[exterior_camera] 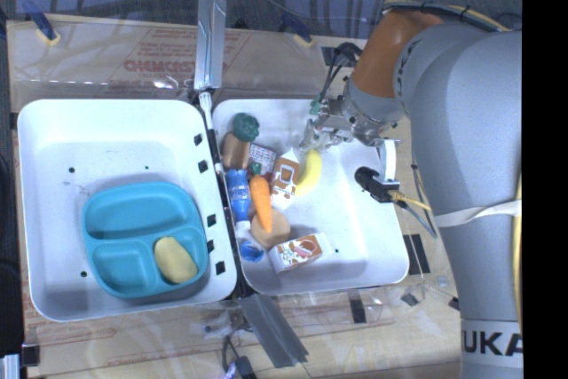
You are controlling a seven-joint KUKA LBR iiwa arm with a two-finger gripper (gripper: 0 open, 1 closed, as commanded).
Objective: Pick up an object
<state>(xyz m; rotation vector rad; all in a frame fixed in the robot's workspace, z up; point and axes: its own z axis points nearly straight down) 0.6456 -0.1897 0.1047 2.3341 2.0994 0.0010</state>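
The right bin (373, 257) holds a pile of toy food. A yellow banana (309, 170) lies next to a small white and orange carton (284, 177). An orange carrot (261, 201) and a blue bottle (238, 193) lie to their left. My gripper (319, 136) hangs over the bin's far middle, just above the banana's upper end, and the grey arm (444, 102) reaches in behind it from the right. Nothing shows as lifted off the bin floor.
A green broccoli (246, 127) and a brown piece (235, 149) sit at the right bin's far left. A second carton (297, 251) and a tan piece (271, 231) lie near its front. The left bin (53, 138) holds a blue divided tray (133, 226) with a yellow potato (176, 259) in it.
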